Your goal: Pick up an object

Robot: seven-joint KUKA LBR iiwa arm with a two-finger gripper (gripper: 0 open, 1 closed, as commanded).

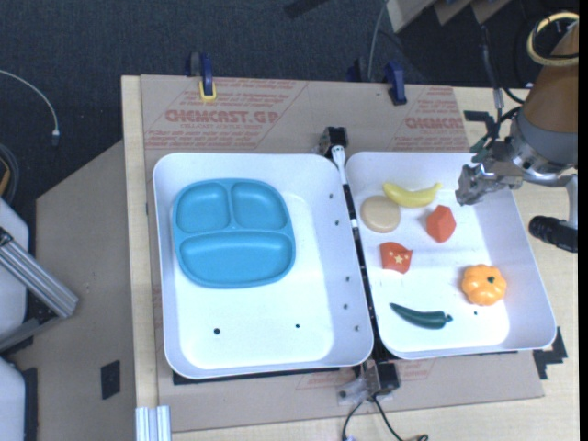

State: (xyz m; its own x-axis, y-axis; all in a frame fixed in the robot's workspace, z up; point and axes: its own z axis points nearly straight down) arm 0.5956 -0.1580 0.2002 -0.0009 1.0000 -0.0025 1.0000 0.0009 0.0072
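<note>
The right bin (514, 333) holds a yellow banana (411, 193), a beige round bun (379, 214), a red pepper-like piece (441, 224), a small red strawberry piece (396, 257), an orange pumpkin (483, 284) and a dark green chilli (422, 316). My gripper (472, 188) hangs over the bin's far right part, just right of the banana and above the red piece. It touches none of them, and nothing shows between its fingers.
The left bin (266, 338) carries a blue divided plate (235, 231). Blue clamps (205, 73) hold the cardboard base at the back. The arm's orange band (554, 99) rises at the right edge.
</note>
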